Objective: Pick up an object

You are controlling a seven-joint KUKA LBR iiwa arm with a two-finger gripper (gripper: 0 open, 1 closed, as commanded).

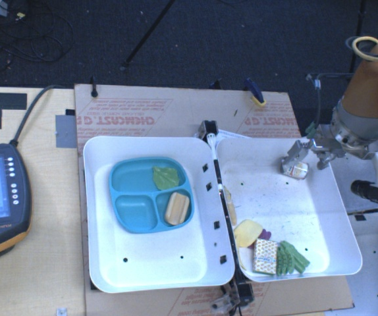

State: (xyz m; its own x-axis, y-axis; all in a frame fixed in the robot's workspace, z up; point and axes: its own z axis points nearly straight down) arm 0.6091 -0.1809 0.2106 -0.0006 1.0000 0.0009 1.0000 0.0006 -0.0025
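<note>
The gripper (296, 163) is seen over the upper part of the right bin (347, 242), reached in from the right. A small pale object (298, 170) lies at its tip, but whether that object sits between the fingers or merely under them cannot be told, nor can it be told how far the fingers are parted.

Three things are grouped at the near left corner of the right bin: a yellow piece (246, 232), a patterned packet (265, 256) and a green bunch (290, 257), touching or just beside one another and well apart from the gripper. In the left bin (103, 255) a blue tray (130, 176) is placed, with a green piece (166, 176) in its upper right compartment and a tan roll (176, 208) in the lower right one.

The task is judged to be at the grasp itself: the arm has been brought to an object, but no lift clear of the bin floor is shown. A firm hold and a raise are what is left.
</note>
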